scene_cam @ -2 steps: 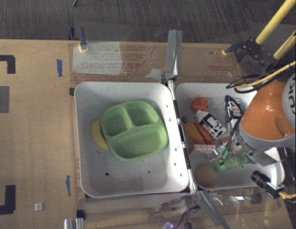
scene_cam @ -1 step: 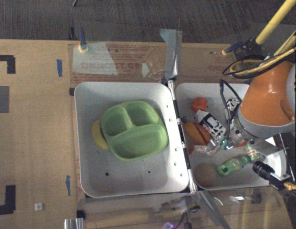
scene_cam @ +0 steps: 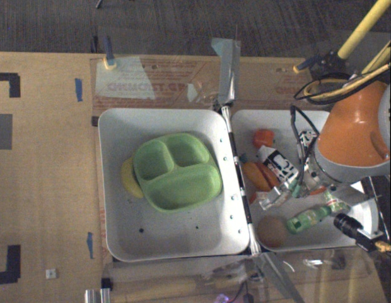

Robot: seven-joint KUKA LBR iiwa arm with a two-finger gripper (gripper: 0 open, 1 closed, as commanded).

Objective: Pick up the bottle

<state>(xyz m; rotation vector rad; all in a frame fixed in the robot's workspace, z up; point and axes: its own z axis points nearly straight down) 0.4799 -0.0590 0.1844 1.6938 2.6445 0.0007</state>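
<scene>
The bottle (scene_cam: pixel 309 219), green and see-through, lies on its side in the right bin (scene_cam: pixel 279 115), just on the near side of the gripper (scene_cam: pixel 301 185) and slightly apart from it. It lies slantwise, one end pointing toward the bin's near rim. The gripper hangs low over the middle of that bin, under the orange band of the arm (scene_cam: pixel 354 134). Whether it is released or clenched cannot be told, and nothing can be seen held in it.

Room around the gripper is tight. A crumpled clear wrapper (scene_cam: pixel 274 198) lies just to its left, with an orange thing (scene_cam: pixel 258 175) beyond that against the dividing wall. A black-and-white packet (scene_cam: pixel 281 165) lies on its far-left side, and a small red thing (scene_cam: pixel 263 137) sits farther off. A round brown thing (scene_cam: pixel 273 230) lies just left of the bottle, in the near corner by the divider. Between the bottle and the near rim only a narrow strip of bare white bin floor shows.

Well to the gripper's left, the left bin (scene_cam: pixel 120 232) holds a green divided plate (scene_cam: pixel 176 172) lying on a yellow thing (scene_cam: pixel 128 177). Both bins stand on a brown desk (scene_cam: pixel 44 169) marked with blue and black tape, with dark carpet (scene_cam: pixel 183 11) beyond it.
</scene>
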